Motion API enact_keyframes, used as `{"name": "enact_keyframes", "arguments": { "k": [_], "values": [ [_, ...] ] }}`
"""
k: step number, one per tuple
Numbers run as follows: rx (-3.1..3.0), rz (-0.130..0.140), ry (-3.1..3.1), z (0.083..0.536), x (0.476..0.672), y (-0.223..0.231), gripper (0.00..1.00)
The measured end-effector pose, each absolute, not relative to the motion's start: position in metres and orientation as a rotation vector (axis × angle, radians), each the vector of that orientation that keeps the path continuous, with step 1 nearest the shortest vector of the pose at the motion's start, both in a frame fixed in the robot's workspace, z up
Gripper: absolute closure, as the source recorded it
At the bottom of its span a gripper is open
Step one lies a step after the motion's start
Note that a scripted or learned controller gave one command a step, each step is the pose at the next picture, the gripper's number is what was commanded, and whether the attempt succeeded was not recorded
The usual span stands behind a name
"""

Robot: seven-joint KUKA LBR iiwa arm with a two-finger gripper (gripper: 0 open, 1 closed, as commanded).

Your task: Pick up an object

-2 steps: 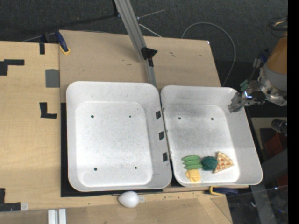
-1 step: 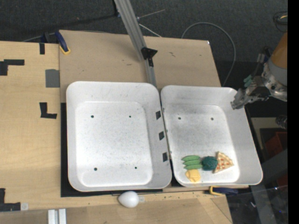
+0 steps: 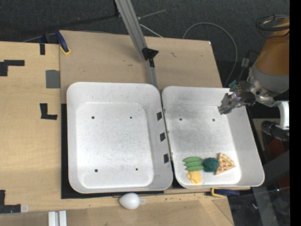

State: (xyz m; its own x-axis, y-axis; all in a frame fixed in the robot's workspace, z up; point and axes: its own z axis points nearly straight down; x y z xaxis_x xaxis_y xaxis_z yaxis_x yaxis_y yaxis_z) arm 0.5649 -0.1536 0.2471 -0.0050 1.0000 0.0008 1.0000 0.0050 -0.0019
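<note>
Camera view, end effector (image 3: 225,106) above right bin's (image 3: 197,126) bare far edge

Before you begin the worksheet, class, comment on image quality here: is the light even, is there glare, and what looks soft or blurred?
In the camera view, light is even and diffuse, no strong glare on the white bins; shadows are faint. The whole camera view is slightly soft: the small food items lack fine detail, and the gripper is a dark smear with unclear edges.
</note>
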Motion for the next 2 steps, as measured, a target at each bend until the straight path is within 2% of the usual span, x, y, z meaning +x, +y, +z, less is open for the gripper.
{"name": "enact_keyframes", "arguments": {
  "k": [2],
  "values": [
    [-2.21,-0.001,-2.229,0.25,0.567,-0.03,1.0]
  ]
}}
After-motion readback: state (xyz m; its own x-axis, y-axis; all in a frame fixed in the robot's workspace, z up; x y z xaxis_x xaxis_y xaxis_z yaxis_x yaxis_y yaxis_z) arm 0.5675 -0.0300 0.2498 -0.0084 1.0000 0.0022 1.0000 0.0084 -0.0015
